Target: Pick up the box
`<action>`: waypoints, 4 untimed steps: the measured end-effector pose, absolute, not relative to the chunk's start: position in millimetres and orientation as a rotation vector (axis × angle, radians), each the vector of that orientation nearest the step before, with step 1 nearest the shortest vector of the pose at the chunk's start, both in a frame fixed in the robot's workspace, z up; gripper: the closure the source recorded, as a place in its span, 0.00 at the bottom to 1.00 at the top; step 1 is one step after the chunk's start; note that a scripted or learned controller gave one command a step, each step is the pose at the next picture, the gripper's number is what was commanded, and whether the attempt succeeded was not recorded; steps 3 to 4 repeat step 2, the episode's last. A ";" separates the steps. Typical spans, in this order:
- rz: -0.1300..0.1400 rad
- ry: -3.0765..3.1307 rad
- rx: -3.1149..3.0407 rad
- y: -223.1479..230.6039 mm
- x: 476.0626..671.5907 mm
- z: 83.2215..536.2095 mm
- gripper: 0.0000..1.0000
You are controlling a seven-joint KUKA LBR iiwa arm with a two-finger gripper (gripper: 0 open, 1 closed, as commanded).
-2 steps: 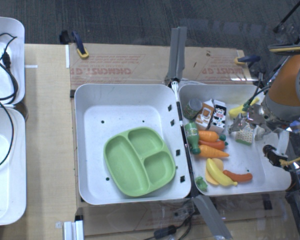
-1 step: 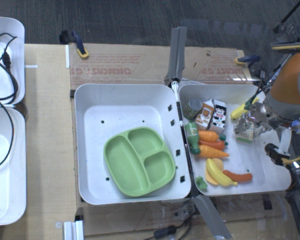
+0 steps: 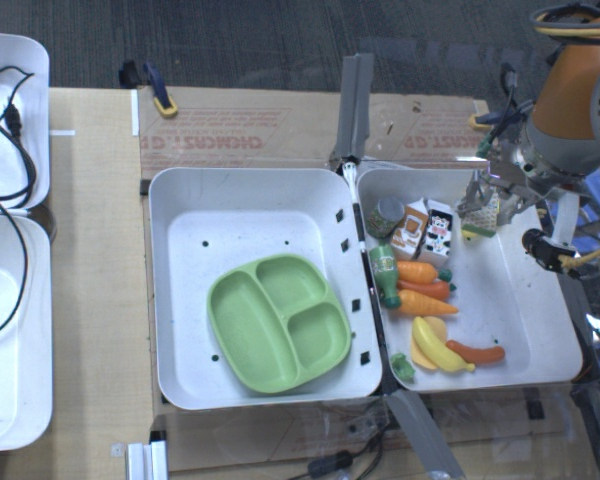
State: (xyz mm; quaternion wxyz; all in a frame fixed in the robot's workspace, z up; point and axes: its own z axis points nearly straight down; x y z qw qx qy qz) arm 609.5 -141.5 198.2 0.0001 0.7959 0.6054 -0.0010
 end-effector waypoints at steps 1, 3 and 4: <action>-0.006 1.752 2.610 -139.0 580.6 220.9 1.00; -0.006 1.735 2.620 -66.4 571.2 276.1 1.00; -0.006 1.735 2.620 -66.4 571.2 276.1 1.00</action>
